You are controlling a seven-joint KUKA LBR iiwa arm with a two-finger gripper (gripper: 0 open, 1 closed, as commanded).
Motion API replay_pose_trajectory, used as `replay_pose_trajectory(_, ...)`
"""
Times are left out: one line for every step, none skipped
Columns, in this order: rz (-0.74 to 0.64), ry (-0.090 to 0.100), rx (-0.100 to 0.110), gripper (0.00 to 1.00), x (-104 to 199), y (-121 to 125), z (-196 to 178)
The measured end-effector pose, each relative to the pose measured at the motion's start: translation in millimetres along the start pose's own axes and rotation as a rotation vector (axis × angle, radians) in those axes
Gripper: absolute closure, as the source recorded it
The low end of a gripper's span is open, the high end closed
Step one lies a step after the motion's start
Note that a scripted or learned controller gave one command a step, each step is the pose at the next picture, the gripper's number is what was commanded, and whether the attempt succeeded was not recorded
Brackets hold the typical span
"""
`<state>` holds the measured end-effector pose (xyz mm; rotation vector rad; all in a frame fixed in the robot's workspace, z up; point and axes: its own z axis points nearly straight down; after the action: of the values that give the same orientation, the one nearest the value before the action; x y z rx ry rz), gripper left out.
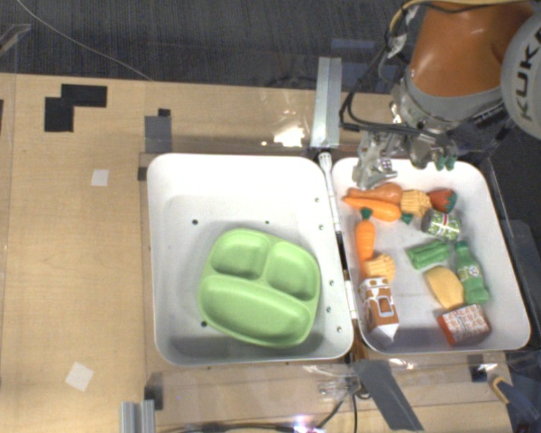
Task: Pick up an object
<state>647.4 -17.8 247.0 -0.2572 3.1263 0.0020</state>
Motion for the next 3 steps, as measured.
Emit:
replay_pose_trajectory(-0.002, -0.017, 0.001, 1.00, -3.6, 1.2, -17.0)
replay_pose_trajectory(-0.003, -0.028, 0.001, 1.00, -6.1, 2.0, -30.8)
replay_pose_trajectory(-0.003, -0.040, 0.002, 1.00, -8.5, 2.7, -44.6)
